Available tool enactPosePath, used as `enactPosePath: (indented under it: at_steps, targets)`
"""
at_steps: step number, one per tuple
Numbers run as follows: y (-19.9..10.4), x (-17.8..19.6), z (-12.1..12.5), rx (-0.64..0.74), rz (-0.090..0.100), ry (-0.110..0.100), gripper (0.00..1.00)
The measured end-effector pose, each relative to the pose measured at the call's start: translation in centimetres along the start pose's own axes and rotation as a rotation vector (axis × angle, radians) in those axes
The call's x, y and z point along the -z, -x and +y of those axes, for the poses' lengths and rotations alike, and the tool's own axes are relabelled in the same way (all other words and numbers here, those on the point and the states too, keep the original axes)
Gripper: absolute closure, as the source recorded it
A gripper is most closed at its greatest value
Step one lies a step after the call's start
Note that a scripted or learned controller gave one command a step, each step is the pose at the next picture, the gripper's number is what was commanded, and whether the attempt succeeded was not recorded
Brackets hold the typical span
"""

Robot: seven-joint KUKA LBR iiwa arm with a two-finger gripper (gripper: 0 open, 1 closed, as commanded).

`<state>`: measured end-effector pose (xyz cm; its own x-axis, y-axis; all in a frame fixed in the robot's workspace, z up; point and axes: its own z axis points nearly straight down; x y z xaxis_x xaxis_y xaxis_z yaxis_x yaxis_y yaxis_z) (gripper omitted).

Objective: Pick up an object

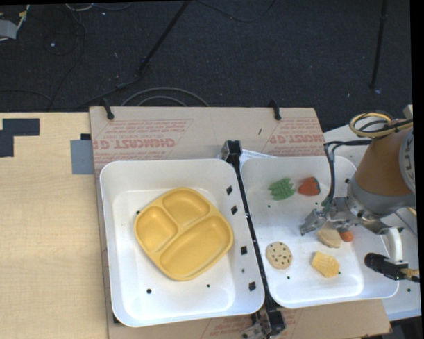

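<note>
The right bin [293, 294] holds several small food toys. A green leafy piece [282, 189] and a red piece [308, 187] lie at the back. A round chocolate-chip cookie [278, 255] and a yellow wedge [326, 264] lie toward the front. A beige lump [330, 238] with a small orange-red bit [347, 236] beside it lies at the right. My gripper [318, 221] is low in this bin, just above and left of the beige lump, close to it. Nothing shows held in it.
A yellow divided plate [184, 233] lies in the left bin [126, 286]. A black divider [246, 227] runs between the two bins. The grey arm with its orange band [382, 170] comes in over the right bin's right rim. Cardboard [197, 134] lies under the bins.
</note>
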<state>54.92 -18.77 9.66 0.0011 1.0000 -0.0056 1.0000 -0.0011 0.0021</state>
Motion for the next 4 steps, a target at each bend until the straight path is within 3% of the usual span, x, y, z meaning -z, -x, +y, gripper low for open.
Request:
enactPosePath:
  at_steps: [1,3,4]
  targets:
    - [-0.1,0.9,-0.1,-0.001,0.006,-0.006,1.0]
    - [-1.2,13.0,-0.3,0.004,0.005,0.001,1.0]
    - [-1.1,14.0,-0.3,0.003,0.006,-0.003,1.0]
